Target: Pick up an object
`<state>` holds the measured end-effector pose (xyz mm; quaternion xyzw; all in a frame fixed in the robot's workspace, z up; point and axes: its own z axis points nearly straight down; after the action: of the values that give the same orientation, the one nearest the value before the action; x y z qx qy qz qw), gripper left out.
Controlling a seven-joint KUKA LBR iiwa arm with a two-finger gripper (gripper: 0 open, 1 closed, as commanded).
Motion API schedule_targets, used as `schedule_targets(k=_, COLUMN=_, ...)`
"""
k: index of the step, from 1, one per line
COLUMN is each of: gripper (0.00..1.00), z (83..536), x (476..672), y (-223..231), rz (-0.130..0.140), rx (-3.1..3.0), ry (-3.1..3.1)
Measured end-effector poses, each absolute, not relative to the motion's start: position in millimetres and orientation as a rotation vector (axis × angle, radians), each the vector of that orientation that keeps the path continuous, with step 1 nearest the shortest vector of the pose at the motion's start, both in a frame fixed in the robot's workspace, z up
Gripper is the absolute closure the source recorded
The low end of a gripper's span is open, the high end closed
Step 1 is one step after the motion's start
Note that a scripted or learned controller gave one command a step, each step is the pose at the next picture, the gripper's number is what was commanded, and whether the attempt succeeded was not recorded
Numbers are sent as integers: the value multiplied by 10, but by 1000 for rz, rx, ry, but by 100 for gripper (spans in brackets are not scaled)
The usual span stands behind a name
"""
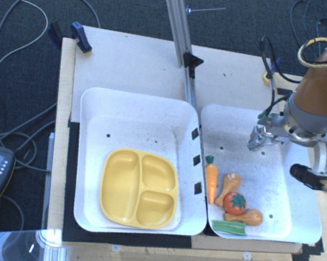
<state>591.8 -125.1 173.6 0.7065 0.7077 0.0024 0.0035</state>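
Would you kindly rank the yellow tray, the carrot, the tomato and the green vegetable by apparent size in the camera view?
1. Yellow tray, by far the largest.
2. Carrot and green vegetable: similar in length, too close to rank.
3. Tomato, the smallest, though rounder than either.

A pale tabletop (131, 57) carries two shallow white bins set side by side, touching along their inner rims. Taking the left bin (94, 112) as the landmark, the right bin (294, 227) sits just to its right. A slanted metal rail (181, 22) crosses the tabletop above the left bin's upper right corner. A small blue clamp (81, 37) sits at the tabletop's edge, beyond the left bin's upper left corner.
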Motion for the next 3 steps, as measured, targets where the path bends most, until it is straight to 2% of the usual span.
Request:
schedule_targets(k=1, gripper=100, z=2113, x=5933, y=-1249, rz=6, rx=2216, ry=2219)
schedule_targets(k=2, gripper=100, z=2088, x=5917, y=-668, rz=1, rx=2217, ry=2232)
schedule_targets(k=3, gripper=100, z=2192, x=5727, y=-132, rz=1, rx=2217, ry=2233)
